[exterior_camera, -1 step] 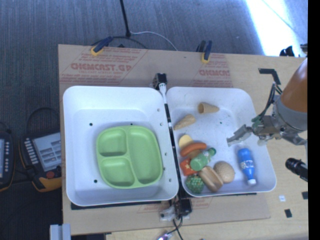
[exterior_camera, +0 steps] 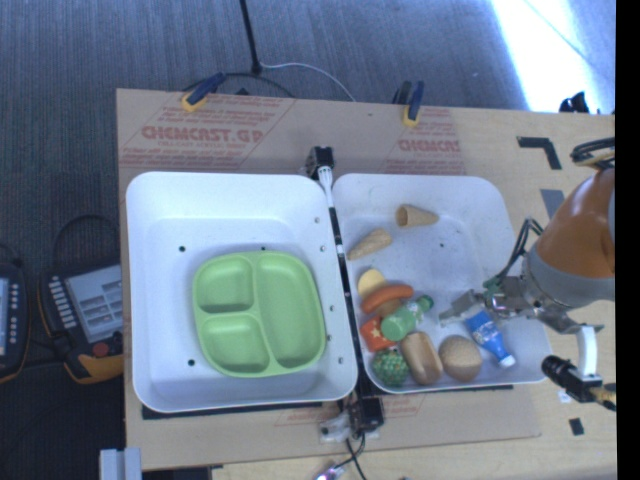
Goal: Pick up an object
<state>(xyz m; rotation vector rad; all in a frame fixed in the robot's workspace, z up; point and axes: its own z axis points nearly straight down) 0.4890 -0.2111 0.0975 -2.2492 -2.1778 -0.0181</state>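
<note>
Dark carpet surrounds the pale worktop (exterior_camera: 200, 133), which carries two white bins side by side. A green divided plate (exterior_camera: 260, 311) lies in the left bin (exterior_camera: 160, 203). Toy food clusters at the near side of the right bin (exterior_camera: 470, 193): two cones, a carrot, a green vegetable, a bread roll, a potato. The gripper (exterior_camera: 487, 305) hangs low over a blue-and-white tube (exterior_camera: 490, 336), near that bin's right wall. Nothing looks lifted yet, so I judge the pick undone. Wrist metal hides the grasp, so whether it is wide or closed I cannot tell.
</note>
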